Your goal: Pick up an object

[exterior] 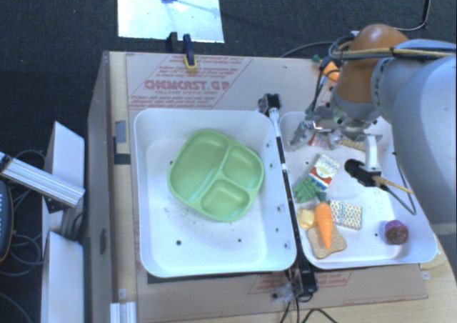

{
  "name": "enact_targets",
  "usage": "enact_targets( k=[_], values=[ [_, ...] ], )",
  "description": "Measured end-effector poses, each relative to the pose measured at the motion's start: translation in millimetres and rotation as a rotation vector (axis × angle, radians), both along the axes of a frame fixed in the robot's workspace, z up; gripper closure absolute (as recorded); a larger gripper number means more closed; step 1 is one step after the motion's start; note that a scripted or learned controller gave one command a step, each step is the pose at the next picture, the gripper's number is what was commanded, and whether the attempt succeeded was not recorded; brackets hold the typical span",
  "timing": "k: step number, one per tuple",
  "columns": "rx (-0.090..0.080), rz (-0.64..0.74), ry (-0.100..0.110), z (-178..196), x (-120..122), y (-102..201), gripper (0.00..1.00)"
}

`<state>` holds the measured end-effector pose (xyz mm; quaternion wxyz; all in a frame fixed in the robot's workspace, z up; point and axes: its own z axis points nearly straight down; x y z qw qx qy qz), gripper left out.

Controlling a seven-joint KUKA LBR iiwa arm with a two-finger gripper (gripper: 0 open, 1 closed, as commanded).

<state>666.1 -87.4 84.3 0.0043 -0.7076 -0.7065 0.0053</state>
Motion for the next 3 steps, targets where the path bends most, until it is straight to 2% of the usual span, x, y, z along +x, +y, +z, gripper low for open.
enact_targets(
  k=[3],
  values=[
    [0.001, 0.001, 0.000, 0.0, 0.0, -0.3, 0.00]
  ],
)
